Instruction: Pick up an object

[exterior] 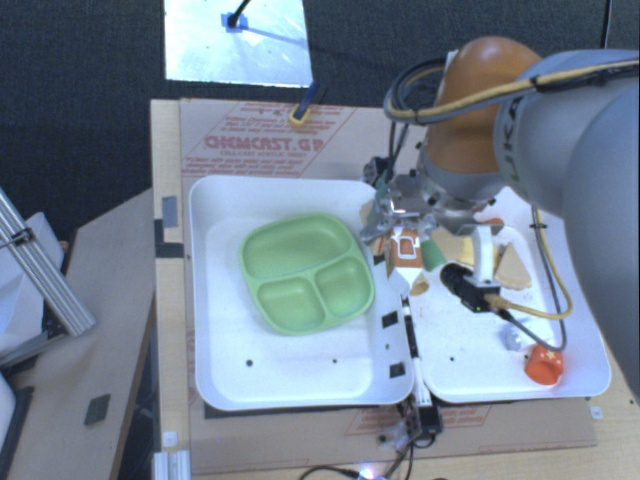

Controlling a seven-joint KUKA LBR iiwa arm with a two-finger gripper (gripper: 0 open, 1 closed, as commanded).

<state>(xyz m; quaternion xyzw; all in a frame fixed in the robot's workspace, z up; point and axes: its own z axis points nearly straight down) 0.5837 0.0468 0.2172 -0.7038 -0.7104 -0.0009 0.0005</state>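
My gripper (392, 226) hangs low over the near-left corner of the right bin (470, 373), close to the wall between the two bins. Just beneath it lies a small orange and white box (405, 251), with a green object (431, 256) beside it and a small brown piece (419, 286) in front. The view does not show whether the box is touched or held. A tan wedge (516, 266) and a white piece (485, 251) lie to the right, partly hidden by the arm. An orange object (543, 367) sits near the bin's front right corner.
The left bin (215, 358) holds a light green divided plate (307, 272), about level with the gripper and to its left. A small grey piece (512, 340) lies near the orange object. The grey arm and its orange band cover the back of the right bin.
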